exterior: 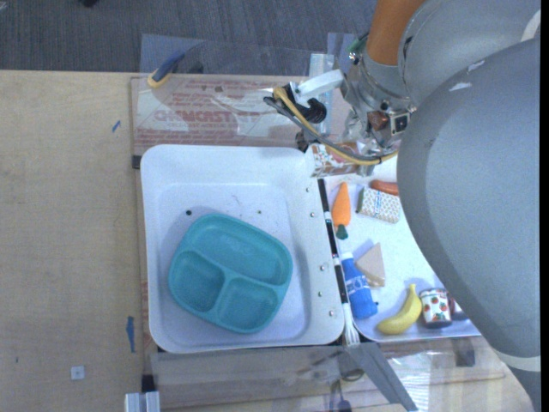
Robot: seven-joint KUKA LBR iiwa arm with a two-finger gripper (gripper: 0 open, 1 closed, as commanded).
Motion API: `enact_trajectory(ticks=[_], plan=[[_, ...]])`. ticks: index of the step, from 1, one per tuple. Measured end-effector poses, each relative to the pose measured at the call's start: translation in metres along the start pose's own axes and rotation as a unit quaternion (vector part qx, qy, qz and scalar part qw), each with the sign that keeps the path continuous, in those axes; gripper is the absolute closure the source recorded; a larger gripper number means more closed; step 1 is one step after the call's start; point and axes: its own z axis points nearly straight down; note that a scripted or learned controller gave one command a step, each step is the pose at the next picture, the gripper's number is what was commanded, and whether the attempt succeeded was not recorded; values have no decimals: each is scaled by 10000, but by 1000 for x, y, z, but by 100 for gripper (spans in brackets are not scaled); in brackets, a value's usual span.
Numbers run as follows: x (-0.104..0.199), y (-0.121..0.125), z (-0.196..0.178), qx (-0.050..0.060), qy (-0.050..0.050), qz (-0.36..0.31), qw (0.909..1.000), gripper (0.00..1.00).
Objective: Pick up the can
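can not yet picked, arm over the far edge of the right bin

in the camera view we see the can (pixel 436 307) lying at the near end of the right bin (pixel 396 256), just beside the banana (pixel 401 313). the end effector (pixel 360 144) hangs well apart from it, and we cannot tell how it is set. we judge reach, grasp and lift all remain.

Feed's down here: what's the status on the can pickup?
Claw over right bin's far end, grip unclear. Can upright at near end, untouched. Banana right beside it.
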Motion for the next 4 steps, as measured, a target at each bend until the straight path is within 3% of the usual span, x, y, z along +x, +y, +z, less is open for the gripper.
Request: enact_trajectory(ticks=[2,4], plan=[[5,-13,-3,-4,-2,517,9987,100],[26,-77,7,-3,0,413,9991,100]])
